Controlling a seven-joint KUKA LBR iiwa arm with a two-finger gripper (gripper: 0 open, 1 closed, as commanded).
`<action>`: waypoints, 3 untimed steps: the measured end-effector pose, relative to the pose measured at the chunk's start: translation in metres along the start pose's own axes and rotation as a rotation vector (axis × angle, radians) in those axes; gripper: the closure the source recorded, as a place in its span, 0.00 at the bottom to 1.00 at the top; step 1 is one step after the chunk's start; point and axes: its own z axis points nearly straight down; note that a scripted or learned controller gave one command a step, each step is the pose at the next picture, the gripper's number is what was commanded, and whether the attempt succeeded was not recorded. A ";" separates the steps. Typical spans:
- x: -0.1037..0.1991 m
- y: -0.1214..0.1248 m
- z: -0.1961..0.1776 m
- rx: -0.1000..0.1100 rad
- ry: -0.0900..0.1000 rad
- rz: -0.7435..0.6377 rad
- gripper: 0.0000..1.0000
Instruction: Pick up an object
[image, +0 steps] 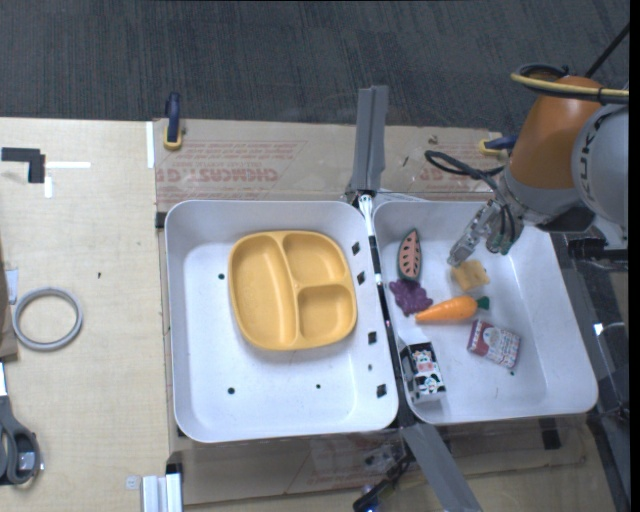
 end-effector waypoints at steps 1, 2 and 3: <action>0.000 0.000 0.000 0.000 0.000 0.000 0.00; -0.001 0.001 -0.010 0.000 -0.004 -0.003 1.00; -0.001 0.002 -0.010 0.000 -0.004 -0.003 0.00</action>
